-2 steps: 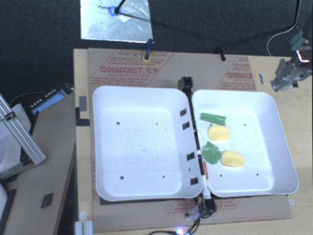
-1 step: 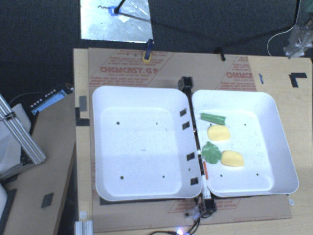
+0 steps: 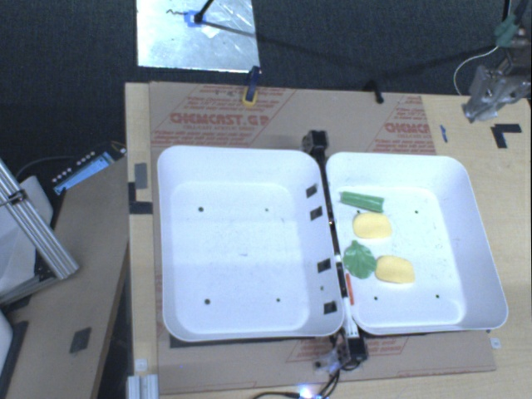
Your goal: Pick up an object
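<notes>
The right bin (image 3: pixel 465 223) holds several small objects near its left side. A green oblong piece (image 3: pixel 362 200) lies nearest the back. Just below it rests a yellow lump (image 3: pixel 371 226). A green leafy piece (image 3: pixel 360 259) lies further forward, touching a second yellow lump (image 3: pixel 395 269) on its right. The gripper (image 3: pixel 496 91) hangs at the far right edge of the view, beyond the back right corner of the right bin and well away from every object.
The left bin (image 3: pixel 179 223) sits beside the right one, joined by a black clip strip (image 3: pixel 328 239). Both rest on a brown cardboard sheet (image 3: pixel 216 115). A shiny metal plate (image 3: pixel 196 22) lies at the back. Cables run across the dark floor.
</notes>
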### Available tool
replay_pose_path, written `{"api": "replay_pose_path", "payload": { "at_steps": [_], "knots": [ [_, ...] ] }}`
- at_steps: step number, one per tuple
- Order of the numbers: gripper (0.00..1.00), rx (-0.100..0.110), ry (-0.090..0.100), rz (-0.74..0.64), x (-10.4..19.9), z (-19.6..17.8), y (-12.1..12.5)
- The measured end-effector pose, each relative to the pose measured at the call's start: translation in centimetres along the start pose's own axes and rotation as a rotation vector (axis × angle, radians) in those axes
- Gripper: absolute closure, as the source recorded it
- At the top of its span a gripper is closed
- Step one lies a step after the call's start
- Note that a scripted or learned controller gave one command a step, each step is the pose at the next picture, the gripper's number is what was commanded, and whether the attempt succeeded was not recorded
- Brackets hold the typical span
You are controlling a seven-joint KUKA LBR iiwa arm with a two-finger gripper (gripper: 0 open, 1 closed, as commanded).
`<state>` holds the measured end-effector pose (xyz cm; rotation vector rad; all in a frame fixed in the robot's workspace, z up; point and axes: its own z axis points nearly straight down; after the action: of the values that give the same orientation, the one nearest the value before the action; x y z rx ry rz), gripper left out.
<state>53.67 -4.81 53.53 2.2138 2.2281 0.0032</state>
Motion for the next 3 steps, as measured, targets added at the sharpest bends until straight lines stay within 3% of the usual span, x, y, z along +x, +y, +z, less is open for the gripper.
{"api": "replay_pose_path", "payload": {
  "at_steps": [1,2,3],
  "knots": [
    [1.00,0.000,0.001,-0.002,4.4,0.0,-4.3],
    [1.00,-0.002,-0.004,0.010,-2.3,0.2,4.4],
    [1.00,0.000,0.000,-0.001,2.5,0.0,-1.4]
  ]
}}
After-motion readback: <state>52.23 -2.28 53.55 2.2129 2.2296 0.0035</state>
